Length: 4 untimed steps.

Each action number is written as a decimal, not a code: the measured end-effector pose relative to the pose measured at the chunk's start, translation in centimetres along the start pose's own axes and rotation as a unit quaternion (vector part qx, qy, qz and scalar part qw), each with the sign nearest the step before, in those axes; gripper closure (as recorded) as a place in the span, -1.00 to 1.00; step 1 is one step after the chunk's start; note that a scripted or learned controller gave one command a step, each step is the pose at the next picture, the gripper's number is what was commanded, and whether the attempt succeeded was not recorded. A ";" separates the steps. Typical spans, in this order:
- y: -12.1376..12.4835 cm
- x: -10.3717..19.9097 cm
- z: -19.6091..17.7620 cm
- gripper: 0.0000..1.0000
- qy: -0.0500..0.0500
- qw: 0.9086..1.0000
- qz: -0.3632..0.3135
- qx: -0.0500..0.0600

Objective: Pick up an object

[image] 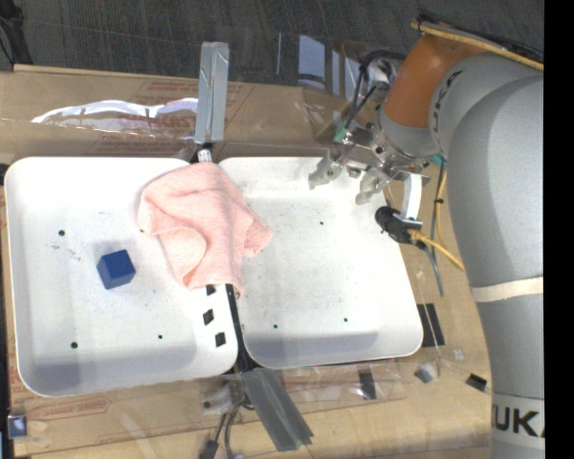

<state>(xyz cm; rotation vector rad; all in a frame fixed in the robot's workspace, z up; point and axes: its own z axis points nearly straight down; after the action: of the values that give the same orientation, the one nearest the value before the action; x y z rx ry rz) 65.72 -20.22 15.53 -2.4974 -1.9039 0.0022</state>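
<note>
A pink cloth (207, 221) lies crumpled over the ridge between the two bins, partly in each. In the left bin (38, 256) a small blue cube (117, 268) sits on the floor, left of the cloth. My gripper (345, 182) hangs over the far edge of the right bin (364, 295), to the right of the cloth and apart from it. Its two fingers (322, 174) are spread open and hold nothing.
The grey arm with its orange band (416, 79) fills the right side, with cables (430, 247) hanging beside the right bin. A grey bracket (210, 94) stands behind the bins' junction, and another bracket (273, 409) is at the front.
</note>
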 end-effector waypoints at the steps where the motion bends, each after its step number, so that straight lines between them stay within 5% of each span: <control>1: -1.2 4.3 -3.3 -1.00 0.000 1.000 0.015 0.000; 2: -3.0 10.0 6.4 -1.00 0.000 0.999 -0.052 0.002; 3: -4.2 15.3 -3.8 -1.00 0.000 0.993 -0.114 0.000; 4: -3.1 10.8 4.8 -1.00 0.000 0.965 -0.261 0.001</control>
<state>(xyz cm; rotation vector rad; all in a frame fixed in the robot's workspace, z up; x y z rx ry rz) 65.62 -9.03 10.75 -1.9137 -2.4870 0.0046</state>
